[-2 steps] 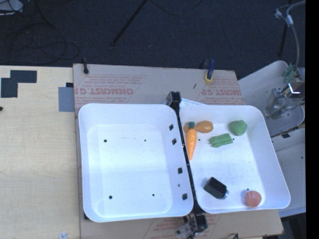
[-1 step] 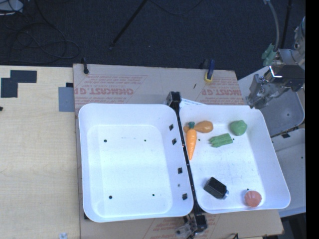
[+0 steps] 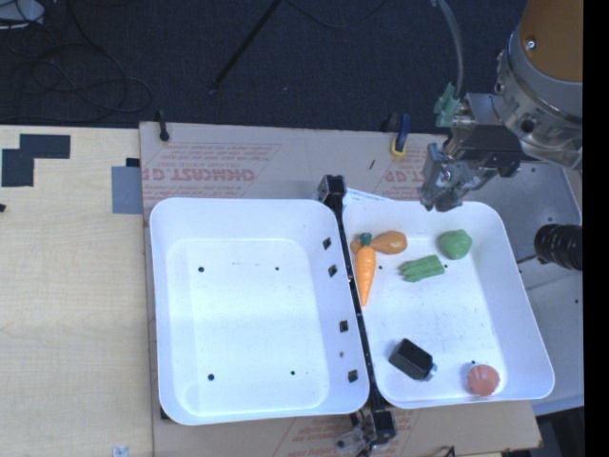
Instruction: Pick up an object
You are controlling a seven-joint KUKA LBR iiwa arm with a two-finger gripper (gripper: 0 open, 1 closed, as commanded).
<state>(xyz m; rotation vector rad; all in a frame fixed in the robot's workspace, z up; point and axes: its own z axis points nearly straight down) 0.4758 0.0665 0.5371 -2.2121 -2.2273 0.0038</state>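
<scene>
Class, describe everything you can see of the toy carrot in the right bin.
The toy carrot is orange with a small green top, smooth and plastic-looking. It lies flat in the right bin, against the left wall by the divider, green top toward the far rim, tip pointing toward the near side. An orange-yellow toy lies touching or nearly touching its top end.

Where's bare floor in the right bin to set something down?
In the right bin, the middle is free, bordered by the green pod above, the black block below and the pink ball at lower right. The top is crowded: carrot, orange piece, green lump, with the tool above that end.
</scene>
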